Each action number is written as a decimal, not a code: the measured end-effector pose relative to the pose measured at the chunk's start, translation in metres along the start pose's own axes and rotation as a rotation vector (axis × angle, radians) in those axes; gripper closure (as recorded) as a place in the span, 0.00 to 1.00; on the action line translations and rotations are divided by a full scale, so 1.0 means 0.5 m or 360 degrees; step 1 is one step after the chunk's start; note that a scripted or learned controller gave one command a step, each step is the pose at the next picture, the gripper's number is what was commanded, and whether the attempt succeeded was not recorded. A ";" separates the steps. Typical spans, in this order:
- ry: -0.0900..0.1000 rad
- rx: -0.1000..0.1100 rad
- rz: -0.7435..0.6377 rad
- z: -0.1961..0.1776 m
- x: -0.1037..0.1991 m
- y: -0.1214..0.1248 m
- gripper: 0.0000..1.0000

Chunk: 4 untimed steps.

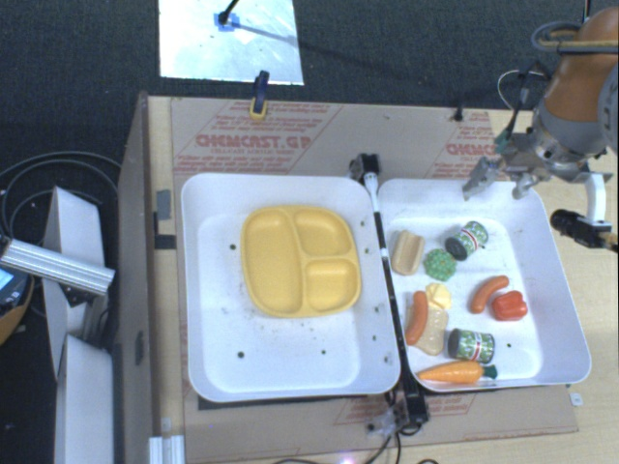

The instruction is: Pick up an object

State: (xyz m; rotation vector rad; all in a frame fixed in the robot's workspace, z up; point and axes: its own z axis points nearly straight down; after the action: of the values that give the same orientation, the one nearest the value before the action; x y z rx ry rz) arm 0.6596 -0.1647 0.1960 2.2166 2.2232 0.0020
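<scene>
From my seat I see the tool (500,180) hovering over the far rim of the right bin (561,288), at about one o'clock from that bin's middle; its two fingers (476,181) stand apart with nothing between them, and they touch no object.

The pickable things all lie in the right bin; a green-labelled can (468,240) lies tilted nearest the tool, with a green broccoli piece (439,264) just beside it at seven o'clock; a tan bread piece (407,252) sits at nine o'clock of the can, near the divider. A sausage (488,292) and a red pepper (510,305) touch one another at three o'clock of the bin's middle. Toward six o'clock lie a second can (471,344) and a carrot (452,372) along the near rim; a slim orange piece (417,317) lies against a pale yellow piece (435,309) to their left.

The left bin (218,356) carries a yellow divided plate (299,261) at its middle; both bins rest on the desk (242,133).
</scene>
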 end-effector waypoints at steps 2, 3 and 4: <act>-0.0001 0.0001 0.0003 0.181 -0.061 -0.103 0.00; 0.0001 0.0004 0.0003 0.224 -0.031 -0.189 0.00; 0.0001 0.0003 0.0004 0.222 0.003 -0.257 0.00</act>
State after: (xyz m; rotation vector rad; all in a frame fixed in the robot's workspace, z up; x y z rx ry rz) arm 0.5314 -0.1637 0.0847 2.2208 2.2219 0.0007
